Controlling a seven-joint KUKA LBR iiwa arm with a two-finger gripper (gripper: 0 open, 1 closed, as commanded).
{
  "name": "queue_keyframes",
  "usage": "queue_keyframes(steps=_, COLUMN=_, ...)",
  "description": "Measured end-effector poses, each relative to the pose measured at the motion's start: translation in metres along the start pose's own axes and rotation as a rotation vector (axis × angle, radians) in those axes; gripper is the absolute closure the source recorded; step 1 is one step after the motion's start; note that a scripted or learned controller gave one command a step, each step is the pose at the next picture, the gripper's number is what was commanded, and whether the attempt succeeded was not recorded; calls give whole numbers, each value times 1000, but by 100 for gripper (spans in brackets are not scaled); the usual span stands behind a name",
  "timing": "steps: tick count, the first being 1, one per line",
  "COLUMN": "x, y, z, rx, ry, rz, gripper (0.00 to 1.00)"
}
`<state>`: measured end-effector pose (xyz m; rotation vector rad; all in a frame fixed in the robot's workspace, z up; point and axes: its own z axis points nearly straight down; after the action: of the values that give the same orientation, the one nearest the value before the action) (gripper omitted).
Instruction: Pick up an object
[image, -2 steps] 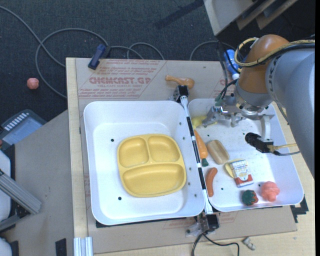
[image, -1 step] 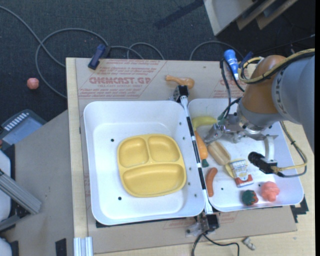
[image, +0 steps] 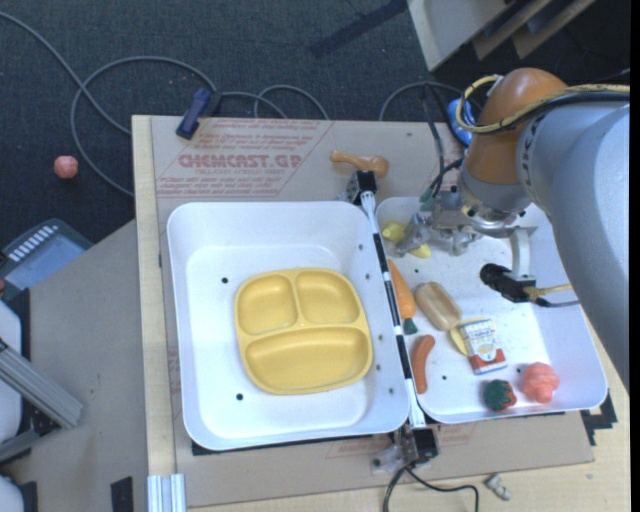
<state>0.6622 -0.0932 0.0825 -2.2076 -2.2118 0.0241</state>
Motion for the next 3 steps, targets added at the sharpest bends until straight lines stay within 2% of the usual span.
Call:
queue_keyframes(steps=1, x=2, y=0, z=-9, rx=0, ry=2, rz=-1, gripper=100)
queue_keyframes(steps=2, x=-10, y=-9, z=-142, rx=-27, ry=-2, rz=2, gripper=100)
queue_keyframes(steps=3, x=28, y=-64, z=-100, rx=-22, ry=-1, rz=1, gripper=100)
